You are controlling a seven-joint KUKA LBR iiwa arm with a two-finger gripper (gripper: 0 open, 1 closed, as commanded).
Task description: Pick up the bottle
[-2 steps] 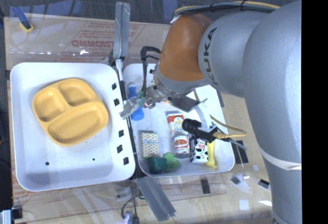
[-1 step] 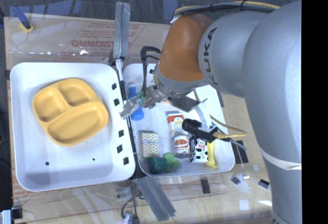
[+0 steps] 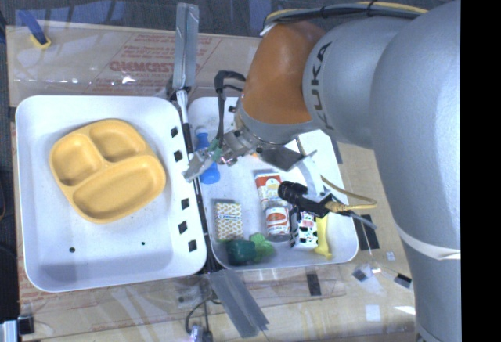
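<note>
The arm (image 3: 376, 74) bends low over the right bin (image 3: 348, 250); its gripper (image 3: 210, 156) (opening unclear) touches the bottle (image 3: 207, 162)

Two bins are set side by side on the bench (image 3: 94, 51). A divided plate (image 3: 107, 168) is held in the left bin (image 3: 47, 254). In the right bin (image 3: 344, 250), a bottle (image 3: 207, 156) lies near the left wall, with the gripper (image 3: 210, 154) placed over it; a small box (image 3: 228, 221), a can (image 3: 275, 221) and a banana (image 3: 322, 237) are ranged along the front.
</note>
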